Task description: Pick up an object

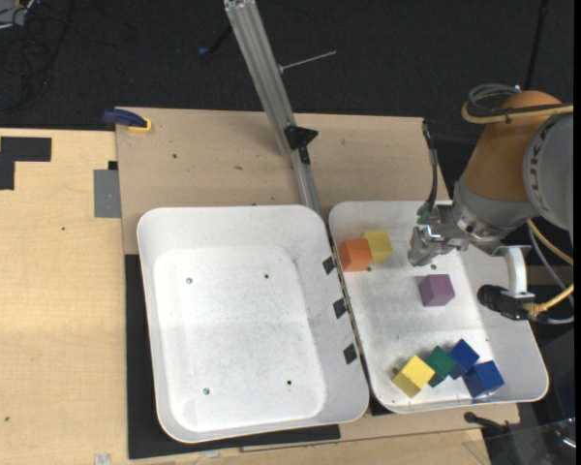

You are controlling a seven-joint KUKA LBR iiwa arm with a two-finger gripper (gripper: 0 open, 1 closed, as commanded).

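Pale wooden bench [213, 158], bearing 2 shallow white bins side by side: left bin [234, 323] and right bin [407, 327], edges nearly touching. Near back-left corner, a blue-and-yellow clamp [126, 119]. Behind bins, slanted aluminium rail [271, 85].

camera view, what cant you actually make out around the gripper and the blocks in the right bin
- Gripper, camera view: too small and dark against the wrist to tell if its fingers are open or shut.
- Blue blocks: packed against the green block and yellow block, so how many blue ones there are is unclear.
- Right bin: its right rim is hidden by the arm and cables.
- Orange block: whether it touches the yellow block beside it is unclear.
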